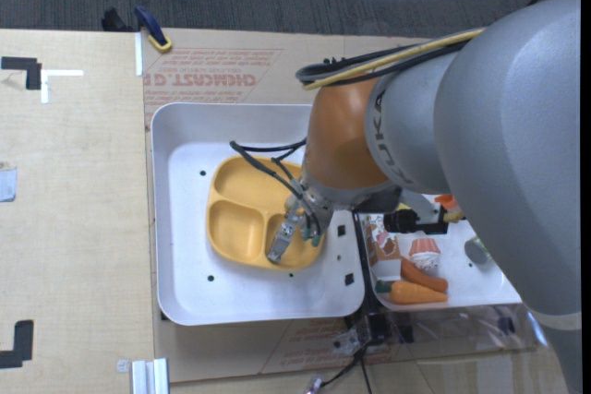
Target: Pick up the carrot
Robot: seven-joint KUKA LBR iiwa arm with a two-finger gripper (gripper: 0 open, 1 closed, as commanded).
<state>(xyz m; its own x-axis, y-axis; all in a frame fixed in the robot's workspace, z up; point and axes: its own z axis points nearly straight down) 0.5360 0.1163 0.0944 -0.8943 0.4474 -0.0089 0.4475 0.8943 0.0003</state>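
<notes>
The left bin (185,226) holds a yellow divided tray (242,215), lying slightly tilted with its compartments facing up. Over the tray's right-hand rim hangs the gripper (288,235), its fingers pointing down toward about seven o'clock. The fingers look close together with nothing visible between them, though at this slant and size the gap is hard to judge, so how far they stand apart cannot be told for sure. A black cable loops over the tray from the wrist. Above the gripper, the orange band (342,143) and the grey arm (499,134) reach in from three o'clock and hide much of the right bin.

The carrot (417,292) lies in the right bin (480,289), across the divider from the gripper, at roughly four o'clock from the fingertips and well apart from them. It lies on its side near the bin's front edge, a long orange root running nearly level, the narrower end toward the left. A second orange piece (425,273) rests just above it, touching or nearly so, with other small packaged items (421,248) at its twelve o'clock.
</notes>
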